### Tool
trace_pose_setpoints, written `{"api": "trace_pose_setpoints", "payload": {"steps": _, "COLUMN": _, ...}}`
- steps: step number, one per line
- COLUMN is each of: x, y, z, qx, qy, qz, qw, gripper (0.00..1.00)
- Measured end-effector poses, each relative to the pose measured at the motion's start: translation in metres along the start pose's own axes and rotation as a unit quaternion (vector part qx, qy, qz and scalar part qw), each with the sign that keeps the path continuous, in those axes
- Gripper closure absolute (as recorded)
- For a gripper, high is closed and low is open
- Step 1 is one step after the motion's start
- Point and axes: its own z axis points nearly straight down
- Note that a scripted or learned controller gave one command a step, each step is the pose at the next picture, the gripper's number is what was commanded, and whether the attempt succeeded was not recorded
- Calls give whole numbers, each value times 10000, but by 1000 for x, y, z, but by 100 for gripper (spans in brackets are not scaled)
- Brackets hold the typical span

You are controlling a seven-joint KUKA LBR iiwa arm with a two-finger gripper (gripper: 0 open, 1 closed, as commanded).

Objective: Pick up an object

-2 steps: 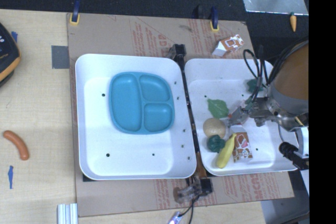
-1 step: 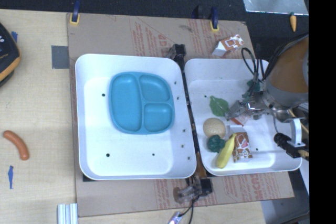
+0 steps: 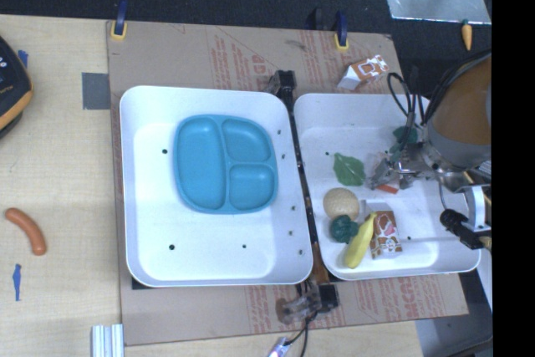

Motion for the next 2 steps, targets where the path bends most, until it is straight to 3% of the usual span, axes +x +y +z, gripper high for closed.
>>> {"api": "trace_pose_setpoints", "payload": {"steps": 1, "x": 74, "y": 7, "z": -101, "qx": -15, "qy": 19, "qz": 10, "qw": 10000, "gripper": 100}}
{"api": "trace_pose_setpoints", "payload": {"steps": 2, "x": 132, "y": 13, "z": -130, "qx": -6, "qy": 21, "qz": 16, "qw": 10000, "gripper": 100}}
